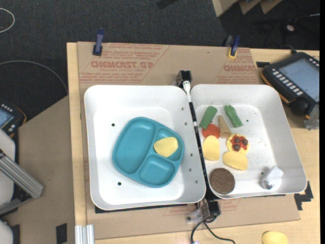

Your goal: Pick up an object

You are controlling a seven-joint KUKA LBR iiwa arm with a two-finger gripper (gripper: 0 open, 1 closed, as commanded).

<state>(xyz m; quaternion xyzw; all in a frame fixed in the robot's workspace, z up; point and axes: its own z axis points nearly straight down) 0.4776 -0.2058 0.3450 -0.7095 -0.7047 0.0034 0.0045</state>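
one blue tray, one brown disc, two green pieces.

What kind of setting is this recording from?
Likely a robotics lab test bench: two white bins clamped onto a cardboard sheet, toy food on a blue divided plate, and a teach pendant beside them.

Right bin: food crowds its left half, right half open. Left bin: tray fills centre.
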